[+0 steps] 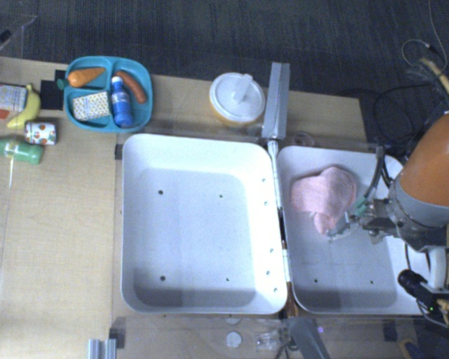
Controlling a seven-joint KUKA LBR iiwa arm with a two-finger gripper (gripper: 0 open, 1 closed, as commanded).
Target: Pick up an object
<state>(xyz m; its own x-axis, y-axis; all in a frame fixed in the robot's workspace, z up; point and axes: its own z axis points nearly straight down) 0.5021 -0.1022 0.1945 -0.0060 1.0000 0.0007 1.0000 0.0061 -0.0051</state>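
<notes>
One pink cloth [326, 196] lies crumpled in the right bin [354, 293], near its rear wall, not lifted. Just beside the cloth's lower right edge hangs the gripper [348, 224]; how its jaws stand I cannot tell, so the pick looks undone

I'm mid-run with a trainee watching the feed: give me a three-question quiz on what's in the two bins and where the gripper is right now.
1. True or false: the pink cloth lies in the left bin.
2. The gripper is: A) over the left bin, B) at the cloth's right edge in the right bin, C) beside the blue divided tray.
3. Fill in: the white lidded container stands on the bench, behind the ____ bin.

Key: 1 false, it lies in the right bin. 2 B. 3 left.
</notes>
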